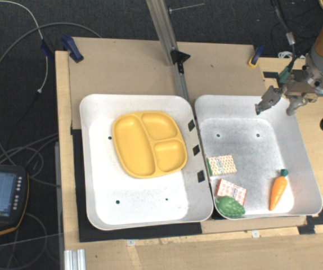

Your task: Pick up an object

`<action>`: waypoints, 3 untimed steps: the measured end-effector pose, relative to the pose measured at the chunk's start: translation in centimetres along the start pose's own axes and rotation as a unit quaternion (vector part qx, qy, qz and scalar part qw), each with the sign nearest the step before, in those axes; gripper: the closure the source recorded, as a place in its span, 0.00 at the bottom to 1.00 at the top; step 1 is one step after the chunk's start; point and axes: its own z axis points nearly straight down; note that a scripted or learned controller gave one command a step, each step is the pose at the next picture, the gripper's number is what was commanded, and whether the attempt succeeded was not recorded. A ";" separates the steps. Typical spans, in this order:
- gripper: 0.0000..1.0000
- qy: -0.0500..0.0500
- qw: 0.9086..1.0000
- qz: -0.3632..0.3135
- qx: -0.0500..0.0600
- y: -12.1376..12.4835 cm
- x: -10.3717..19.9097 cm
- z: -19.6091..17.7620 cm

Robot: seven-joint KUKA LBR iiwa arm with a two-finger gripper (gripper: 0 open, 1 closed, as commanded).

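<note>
In the right bin [251, 145] lie an orange carrot [278, 191] near the right wall, a small patterned packet [221, 165], a red-and-white packet [230, 190] and a green leafy piece [230, 207] at the front rim. My gripper [279, 103] hangs above the bin's far right corner, well away from all of them. Its two fingers stand apart with nothing between them.
The left bin [99, 190] holds a yellow divided plate [148, 143]. A metal post [164, 24] slants up from between the bins. Blue clamps [71, 48] sit at the bench's far corners, and cables and a tablet [1, 198] lie off to the left.
</note>
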 end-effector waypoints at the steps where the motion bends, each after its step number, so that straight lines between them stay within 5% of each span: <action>1: 0.00 0.000 1.000 0.000 0.000 0.0 0.0 0.0; 3: 0.00 0.000 1.000 0.001 0.002 0.1 0.2 9.8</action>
